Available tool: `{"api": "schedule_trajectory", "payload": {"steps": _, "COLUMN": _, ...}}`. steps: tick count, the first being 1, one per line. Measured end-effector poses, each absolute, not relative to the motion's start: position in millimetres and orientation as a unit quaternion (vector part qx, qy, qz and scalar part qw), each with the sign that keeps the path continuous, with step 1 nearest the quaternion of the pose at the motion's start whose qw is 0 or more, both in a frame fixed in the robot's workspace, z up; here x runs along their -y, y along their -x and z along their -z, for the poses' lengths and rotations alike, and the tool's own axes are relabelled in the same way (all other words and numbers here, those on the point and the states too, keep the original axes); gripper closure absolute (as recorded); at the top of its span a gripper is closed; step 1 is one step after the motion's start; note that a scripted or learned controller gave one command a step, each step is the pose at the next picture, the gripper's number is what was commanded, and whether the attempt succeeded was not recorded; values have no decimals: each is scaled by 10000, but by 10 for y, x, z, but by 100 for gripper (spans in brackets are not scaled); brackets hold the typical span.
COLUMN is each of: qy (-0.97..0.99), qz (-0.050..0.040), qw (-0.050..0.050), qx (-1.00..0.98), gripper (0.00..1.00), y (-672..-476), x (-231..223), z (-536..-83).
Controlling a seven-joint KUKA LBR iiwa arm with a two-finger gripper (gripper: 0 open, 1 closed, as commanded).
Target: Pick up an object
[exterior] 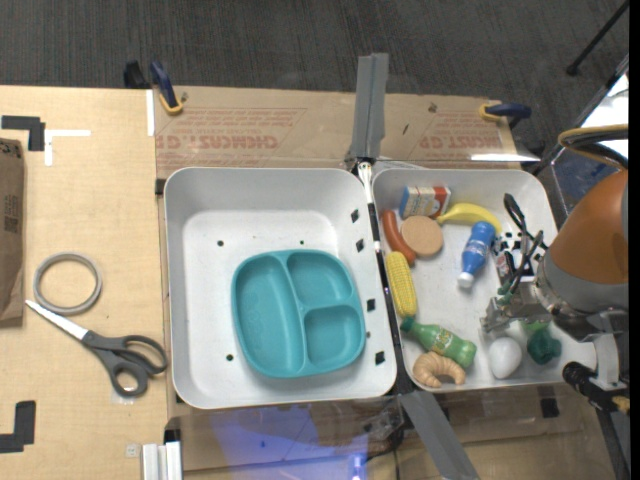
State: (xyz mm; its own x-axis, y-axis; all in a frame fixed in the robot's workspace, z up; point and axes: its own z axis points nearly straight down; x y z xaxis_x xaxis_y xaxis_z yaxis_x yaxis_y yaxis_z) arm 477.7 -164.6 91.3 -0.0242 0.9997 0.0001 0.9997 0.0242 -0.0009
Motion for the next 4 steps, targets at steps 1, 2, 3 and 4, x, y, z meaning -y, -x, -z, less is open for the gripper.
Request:
{"api": "schedule_trajectory", "payload": {"steps": 1, "qy": 7412, "qz": -10, "qw": -5, "qx": 6713, "gripper": 100, "y": -5003, "x": 2227, "z": -2099}}
{"api": "schedule_trajectory", "payload": {"steps": 2, "qy": 7008, "qz": 15, "qw": 49, "qx": 7134, "gripper": 100, "y": -4781, "x": 1962, "z": -906}}
{"api": "schedule_trajectory", "payload": {"steps": 3, "qy": 8308, "qz": 0, "qw": 37, "qx": 5565, "gripper": 100, "y": -4778, "x": 1868, "z": -905}}
{"api": "schedule_trajectory", "payload": {"steps": 4, "qy": 8321, "qz": -8, "qw": 13, "qx": 5546, "gripper": 0, "y": -4771, "x": 1898, "z": -909}}
